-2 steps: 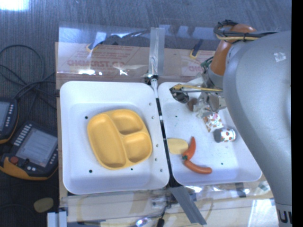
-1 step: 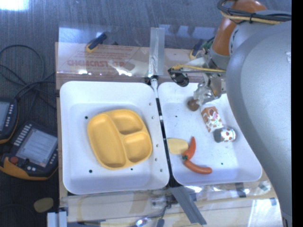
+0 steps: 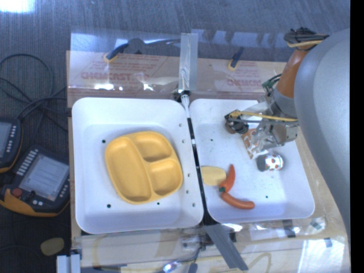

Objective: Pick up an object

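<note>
two shallow white bins sit side by side on the bench [image 3: 131,75]. the left bin [image 3: 79,152] holds one thing, a yellow divided tray [image 3: 142,166] lying flat and a little askew, with one long compartment on its left side and two smaller ones on its right.

the right bin [image 3: 296,201] holds the loose things. a pale yellow rounded slice [image 3: 211,176] lies against the bin's left wall. just beside it is a curved red pepper-like piece [image 3: 229,178], and below that lies an orange-red sausage-like piece [image 3: 239,201], its left end close to the red piece's lower end. further right, apart from these three, is a small rounded grey and white thing [image 3: 269,162] with red spots; what it is cannot be made out.

the grey arm [image 3: 324,95] reaches in from the right, and the pincer [image 3: 260,144] is low in the upper right part of the right bin, just above and left of the small grey and white thing. whether the pincer is open or closed cannot be told, nor whether it grips anything.
</note>
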Controlling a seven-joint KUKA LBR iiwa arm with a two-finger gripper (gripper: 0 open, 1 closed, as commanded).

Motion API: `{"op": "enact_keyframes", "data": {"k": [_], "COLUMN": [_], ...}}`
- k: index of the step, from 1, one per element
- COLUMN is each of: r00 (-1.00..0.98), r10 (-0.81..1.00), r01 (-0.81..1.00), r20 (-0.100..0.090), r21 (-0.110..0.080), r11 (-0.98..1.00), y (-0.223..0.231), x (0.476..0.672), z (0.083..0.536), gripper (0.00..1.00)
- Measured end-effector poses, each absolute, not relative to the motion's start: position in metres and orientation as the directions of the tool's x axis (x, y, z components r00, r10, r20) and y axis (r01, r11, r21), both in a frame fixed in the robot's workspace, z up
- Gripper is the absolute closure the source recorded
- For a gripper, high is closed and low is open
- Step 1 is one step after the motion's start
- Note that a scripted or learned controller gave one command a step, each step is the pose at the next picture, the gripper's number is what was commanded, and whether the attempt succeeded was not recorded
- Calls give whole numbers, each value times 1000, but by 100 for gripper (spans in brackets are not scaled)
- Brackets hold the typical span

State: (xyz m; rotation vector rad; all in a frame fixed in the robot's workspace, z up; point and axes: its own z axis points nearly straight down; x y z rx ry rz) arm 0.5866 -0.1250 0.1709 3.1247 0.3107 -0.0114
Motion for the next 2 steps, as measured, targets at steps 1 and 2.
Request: {"op": "enact_keyframes", "data": {"k": [1, 2], "r00": [980, 980], "r10": [201, 199], "r01": [201, 199], "r20": [-6, -6], "r21": [-1, 1], "r11": [-980, -980], "y": [-101, -82], "x": [582, 548], "z": [182, 186], "gripper": [100, 100]}}
